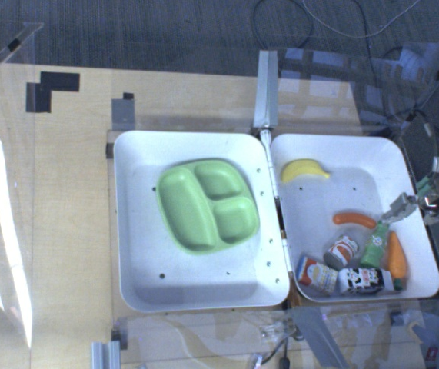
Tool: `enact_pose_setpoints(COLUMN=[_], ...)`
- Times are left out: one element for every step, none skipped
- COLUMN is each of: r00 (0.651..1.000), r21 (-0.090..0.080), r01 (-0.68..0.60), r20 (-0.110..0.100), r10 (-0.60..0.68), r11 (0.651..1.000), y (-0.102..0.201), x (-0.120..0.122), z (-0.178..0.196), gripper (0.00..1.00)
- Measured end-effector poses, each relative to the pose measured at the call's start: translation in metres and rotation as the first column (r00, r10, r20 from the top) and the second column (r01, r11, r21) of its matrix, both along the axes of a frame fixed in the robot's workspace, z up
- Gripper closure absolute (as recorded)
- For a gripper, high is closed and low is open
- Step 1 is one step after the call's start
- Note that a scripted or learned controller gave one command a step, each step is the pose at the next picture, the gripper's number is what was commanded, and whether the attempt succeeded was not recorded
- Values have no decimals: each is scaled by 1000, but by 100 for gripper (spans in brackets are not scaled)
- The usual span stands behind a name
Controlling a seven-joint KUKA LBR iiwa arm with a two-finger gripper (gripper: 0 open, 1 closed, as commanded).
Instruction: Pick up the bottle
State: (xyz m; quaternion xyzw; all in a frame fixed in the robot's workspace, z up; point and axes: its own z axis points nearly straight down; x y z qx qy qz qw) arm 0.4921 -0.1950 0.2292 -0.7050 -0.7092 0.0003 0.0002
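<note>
At the near edge of the right bin, a cluster of small packages crowds the front wall: a carton with red and blue print lying on its side, a black-and-white bottle laid flat beside it, and a small red-and-white can just behind them. Their labels are too blurred to read. A green bottle stands tilted among them, touching an orange carrot on its right. Just behind lies an orange-red sausage-shaped thing. The gripper reaches in from the right rim, near the green bottle's top; most of the arm is cut off by the frame edge, and whether its tips are spread or together cannot be told. Nothing visibly sits between them. Farther back, a yellow banana lies near the dividing wall. In the left bin rests a green divided plate with three compartments.
</note>
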Motion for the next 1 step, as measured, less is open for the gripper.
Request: enact_pose_setpoints(r00=[905], r21=[1], r01=[-426], r20=[1], r10=[426], r11=[905], y=[3], x=[0], z=[-80], gripper=[0])
